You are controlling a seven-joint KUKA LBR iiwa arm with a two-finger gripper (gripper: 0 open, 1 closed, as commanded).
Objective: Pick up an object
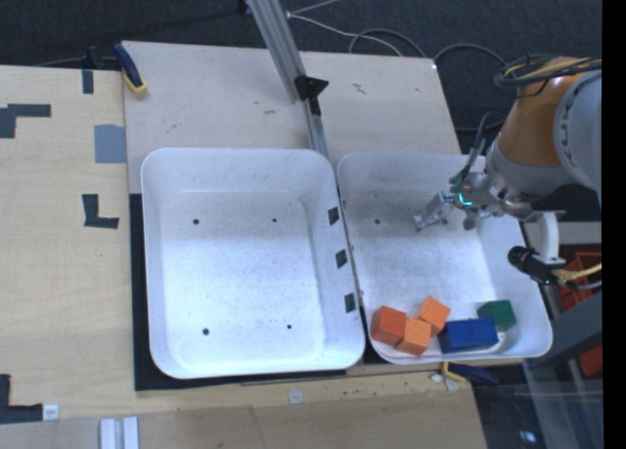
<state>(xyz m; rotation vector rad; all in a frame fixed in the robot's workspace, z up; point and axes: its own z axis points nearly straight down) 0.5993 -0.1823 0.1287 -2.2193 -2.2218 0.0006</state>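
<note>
down at the near rim of the right bin (460, 165) sits the cluster of blocks: three orange cubes (389, 324), (433, 313), (416, 336) touching or nearly touching each other, a blue block (468, 336) just beside them to the right, and a green block (500, 313) behind the blue one, hard against the bin's right wall. no lettering or brand can be read on any of them, nor on the bins.

left bin (156, 242) shares a wall with the right one; along that shared wall are three small dark squares (341, 258), too small to make out.

gripper (430, 216) hangs over the upper middle of the right bin, well apart from the blocks, with nothing between its fingers; how wide they stand cannot be told at this size. the grey arm with its orange band (533, 129) comes in over the bin's right rim.

open floor lies between the gripper and the blocks, and the far half of the right bin is bare white. a slanted metal rail (279, 31) ends at the junction of the two bins' far rims. on the bench, dark tape marks (96, 210) sit left of the left bin.
</note>
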